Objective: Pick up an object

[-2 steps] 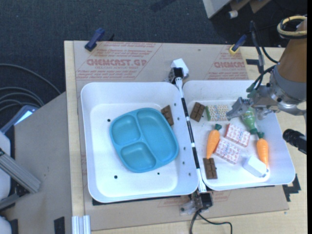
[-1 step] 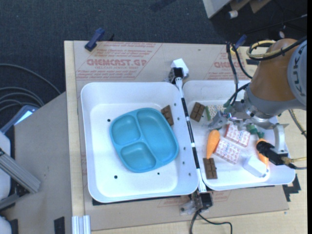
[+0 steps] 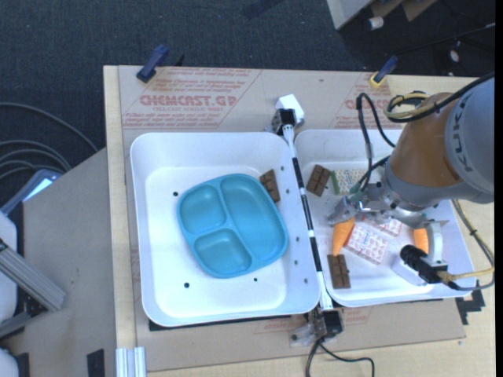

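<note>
Your bench (image 3: 196, 100) carried two white bins side by side, the left bin (image 3: 157, 163) larger in view than the right bin (image 3: 377, 287). The arm (image 3: 428, 151) extended in from the right over the right bin, with the gripper (image 3: 357, 205) low near that bin's middle. You could not tell from this view whether the gripper was released or clenched. A blue divided plate (image 3: 232, 225) lay flat in the centre of the left bin, well apart from the gripper. Nearest the tool was the red-and-white packet (image 3: 368, 243), just below the gripper in view; whether they touched, you could not tell. The orange wedge (image 3: 341, 236) lay against the packet's left edge, just left of and below the gripper. A second orange piece (image 3: 421, 239) lay to the packet's right, partly hidden by the robot. The speckled green piece (image 3: 346, 181) lay just above the gripper in view. The upper brown block (image 3: 317, 180) lay beside it, near the bin's left wall. The lower brown block (image 3: 339, 271) lay below the orange wedge, near the bin's front left corner. The left-bin brown block (image 3: 269, 185) lay by the plate's upper right rim.
</note>
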Action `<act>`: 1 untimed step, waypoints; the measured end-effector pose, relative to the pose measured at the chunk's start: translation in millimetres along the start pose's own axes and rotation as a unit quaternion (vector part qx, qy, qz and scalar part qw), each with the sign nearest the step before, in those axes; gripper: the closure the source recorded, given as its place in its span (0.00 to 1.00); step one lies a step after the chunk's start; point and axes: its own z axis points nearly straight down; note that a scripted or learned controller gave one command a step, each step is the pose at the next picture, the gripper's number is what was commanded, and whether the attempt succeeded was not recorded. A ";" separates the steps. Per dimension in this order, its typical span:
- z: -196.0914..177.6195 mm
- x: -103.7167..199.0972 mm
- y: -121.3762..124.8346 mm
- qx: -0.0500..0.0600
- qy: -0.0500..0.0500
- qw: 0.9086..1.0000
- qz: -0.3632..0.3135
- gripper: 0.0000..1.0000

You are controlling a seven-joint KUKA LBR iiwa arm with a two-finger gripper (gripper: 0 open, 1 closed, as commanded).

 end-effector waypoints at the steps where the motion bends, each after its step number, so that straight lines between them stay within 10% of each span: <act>1: 3.3 4.2 -2.0 -0.003 -0.003 1.000 0.001 0.00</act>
